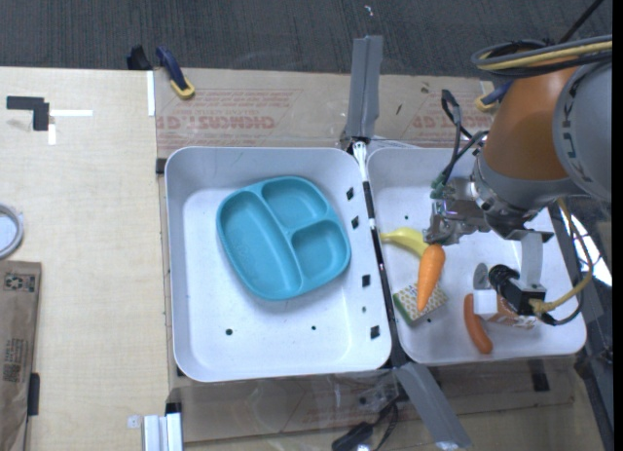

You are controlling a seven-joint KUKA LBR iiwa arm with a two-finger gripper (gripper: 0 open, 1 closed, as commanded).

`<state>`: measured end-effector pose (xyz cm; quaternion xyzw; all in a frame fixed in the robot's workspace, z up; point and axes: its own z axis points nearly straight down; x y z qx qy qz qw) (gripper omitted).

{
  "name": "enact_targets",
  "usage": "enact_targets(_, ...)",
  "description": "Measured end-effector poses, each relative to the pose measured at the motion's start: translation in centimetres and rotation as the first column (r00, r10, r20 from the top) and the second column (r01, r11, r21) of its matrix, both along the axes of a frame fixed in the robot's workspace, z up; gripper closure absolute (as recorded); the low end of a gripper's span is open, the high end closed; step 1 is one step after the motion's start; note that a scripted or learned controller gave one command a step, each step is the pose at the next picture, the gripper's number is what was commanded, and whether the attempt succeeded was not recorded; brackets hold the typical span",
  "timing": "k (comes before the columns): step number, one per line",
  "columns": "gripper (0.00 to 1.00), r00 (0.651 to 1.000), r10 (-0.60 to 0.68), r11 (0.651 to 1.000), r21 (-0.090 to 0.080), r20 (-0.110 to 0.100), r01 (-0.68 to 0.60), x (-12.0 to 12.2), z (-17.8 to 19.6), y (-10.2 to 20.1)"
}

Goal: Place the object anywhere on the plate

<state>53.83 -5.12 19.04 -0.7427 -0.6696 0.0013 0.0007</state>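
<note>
A blue three-compartment plate lies tilted in the left white bin. In the right bin an orange carrot points down and slightly left, its thick end right under my gripper. The gripper's tip meets the carrot's top, and whether it grips it is hidden. The carrot's thin end overlaps a tan cracker-like piece. A yellow banana lies just left of the gripper.
A red-orange sausage and a small orange-white item lie in the right bin's near right part. The raised divider between the bins runs between carrot and plate. Cables hang beside the wrist.
</note>
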Motion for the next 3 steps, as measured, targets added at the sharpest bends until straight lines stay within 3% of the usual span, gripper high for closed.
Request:
enact_targets(1, 1.00, 0.973, -0.231, 0.973, -0.003, -0.005, 0.231, 0.9, -0.3, -3.1)
enact_targets(2, 1.00, 0.907, -0.421, 0.907, -0.004, -0.007, 0.421, -1.0, -4.0, -6.1)
enact_targets(3, 1.00, 0.995, -0.104, 0.995, -0.002, -0.003, 0.104, 0.2, -0.2, 0.0)
